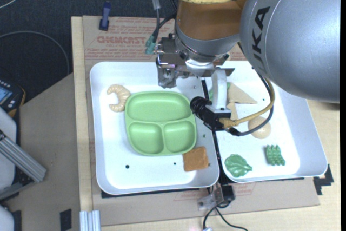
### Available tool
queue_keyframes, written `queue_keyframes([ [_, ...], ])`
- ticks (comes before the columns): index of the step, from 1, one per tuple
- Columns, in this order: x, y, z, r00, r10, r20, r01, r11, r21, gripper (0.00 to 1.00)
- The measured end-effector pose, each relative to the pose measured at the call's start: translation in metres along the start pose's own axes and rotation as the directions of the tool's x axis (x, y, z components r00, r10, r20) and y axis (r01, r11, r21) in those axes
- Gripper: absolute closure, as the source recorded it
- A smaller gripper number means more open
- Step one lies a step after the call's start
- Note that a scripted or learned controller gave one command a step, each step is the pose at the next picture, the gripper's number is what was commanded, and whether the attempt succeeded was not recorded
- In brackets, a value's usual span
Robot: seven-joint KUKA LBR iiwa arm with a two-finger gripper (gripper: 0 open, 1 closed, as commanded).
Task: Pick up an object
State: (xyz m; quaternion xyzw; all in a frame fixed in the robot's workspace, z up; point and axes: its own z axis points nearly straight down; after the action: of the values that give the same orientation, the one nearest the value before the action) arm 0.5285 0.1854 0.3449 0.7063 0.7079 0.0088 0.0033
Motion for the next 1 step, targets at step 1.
queue_keyframes([
  [1,0.0418,-0.0526,0.0372,1.000,-0.004,0.007,0.004,1.000,0.024,1.00],
])
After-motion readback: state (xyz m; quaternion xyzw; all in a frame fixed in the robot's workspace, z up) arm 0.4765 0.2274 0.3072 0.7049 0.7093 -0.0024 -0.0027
